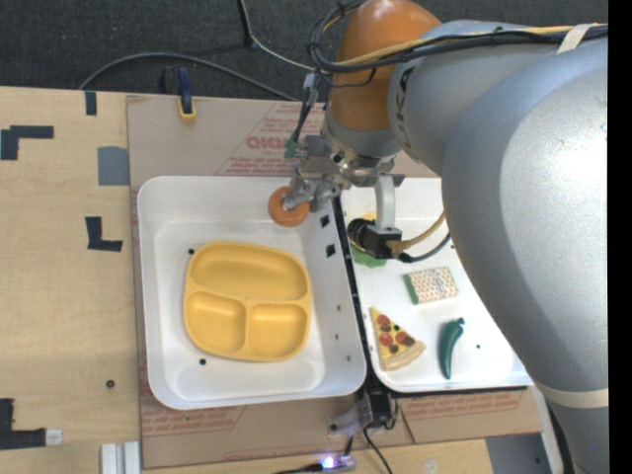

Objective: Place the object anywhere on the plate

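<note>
Nearest the camera in my right bin (pixel 494 378) lie a pizza slice toy (pixel 395 338), a dark green pepper (pixel 450 346) and a small patterned block (pixel 432 284). In the left bin (pixel 158 265) the yellow plate (pixel 247 299) sits with three compartments, bare. Further back, my gripper (pixel 301 194) hangs over the far edge of that bin, clamped on an orange round object (pixel 286 208), which shows between my fingers. The plate lies nearer the camera and slightly left of the gripper, so I judge the coming move to be a short carry that way, then down. Beyond lies the desk (pixel 59 186).
</note>
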`<action>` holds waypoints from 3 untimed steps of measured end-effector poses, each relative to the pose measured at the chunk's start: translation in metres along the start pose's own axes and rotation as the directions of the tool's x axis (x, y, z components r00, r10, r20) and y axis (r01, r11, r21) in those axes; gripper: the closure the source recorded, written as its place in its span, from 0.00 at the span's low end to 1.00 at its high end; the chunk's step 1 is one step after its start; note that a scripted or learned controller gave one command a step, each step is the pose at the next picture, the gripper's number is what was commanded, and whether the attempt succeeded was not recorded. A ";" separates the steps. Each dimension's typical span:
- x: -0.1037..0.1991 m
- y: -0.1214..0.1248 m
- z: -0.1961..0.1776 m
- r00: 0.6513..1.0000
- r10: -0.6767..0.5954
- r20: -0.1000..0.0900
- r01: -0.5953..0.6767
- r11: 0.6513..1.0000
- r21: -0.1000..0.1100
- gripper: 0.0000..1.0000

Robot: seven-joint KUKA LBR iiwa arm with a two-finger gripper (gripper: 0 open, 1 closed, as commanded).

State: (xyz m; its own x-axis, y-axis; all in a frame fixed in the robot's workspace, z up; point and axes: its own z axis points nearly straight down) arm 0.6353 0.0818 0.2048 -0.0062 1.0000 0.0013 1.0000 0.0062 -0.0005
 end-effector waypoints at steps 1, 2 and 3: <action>0.048 0.022 -0.022 1.000 0.000 0.000 0.000 1.000 -0.002 1.00; 0.084 0.029 -0.022 1.000 0.002 0.002 -0.002 1.000 0.000 1.00; 0.082 0.028 -0.022 1.000 0.004 0.003 -0.004 1.000 0.001 0.00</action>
